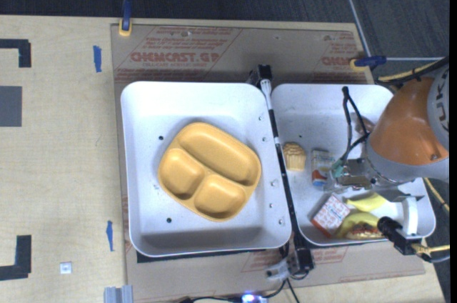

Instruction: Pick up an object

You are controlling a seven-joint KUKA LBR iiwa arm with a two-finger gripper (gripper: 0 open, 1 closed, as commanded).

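Camera view is being taken from above a wooden bench (pixel 57 173), where two shallow white bins are being shown side by side on a sheet of brown cardboard (pixel 214 48). Red printing on the cardboard is being read, with some doubt, as "CHEMCAST GP".

The left bin (pixel 143 108) is being occupied by one yellow divided tray (pixel 208 170), lying alone near its middle.

The right bin (pixel 307 108) is being shared by several small things: a tan bread-like piece (pixel 293 156) near the wall between the bins, a red and white box (pixel 330 214) toward the front, and a yellow banana (pixel 363 216) just beside that box.

The arm (pixel 410 126), grey with an orange band, is being extended in from the right over the right bin. The gripper (pixel 341 173) is being seen above and just behind the box and banana, beside a small clear packet (pixel 319 167). Whether the fingers are apart or together cannot be told, and nothing is being seen between them.
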